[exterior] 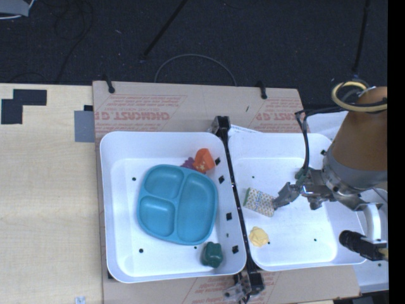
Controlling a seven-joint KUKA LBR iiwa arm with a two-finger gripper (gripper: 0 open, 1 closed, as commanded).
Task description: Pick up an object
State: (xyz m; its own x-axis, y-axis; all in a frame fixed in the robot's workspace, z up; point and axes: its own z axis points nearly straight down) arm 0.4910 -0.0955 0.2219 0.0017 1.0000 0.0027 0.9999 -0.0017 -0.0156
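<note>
Two white bins sit side by side on the worktop (44, 220), a sheet of printed cardboard (190, 109) under them and a black divider (229, 189) running between them.

The left bin (117, 258) holds a blue plate (177, 202) with three compartments, lying flat near the middle. Just beyond its far right edge is an orange toy (204, 159) with something purple (188, 164) touching it on the left — too small to make out. A dark green block (212, 254) lies near the front right corner, just beside the plate's near edge.

The right bin (297, 258) holds a patterned pouch (259, 202), speckled and roughly rectangular, tilted and lying towards the bin's left side. Nearer the front, apart from the pouch, is a small yellow toy (258, 236).

The arm (361, 144) reaches in from the right over the right bin. Its fingers (283, 198) point left and down, and the tip meets the pouch's right edge — touching or overlapping it in this view. Whether the fingers are spread or closed, and whether the pouch sits between them, I cannot tell; the dark tips merge into one shape from this angle. The pouch looks to be resting on the bin floor.
</note>
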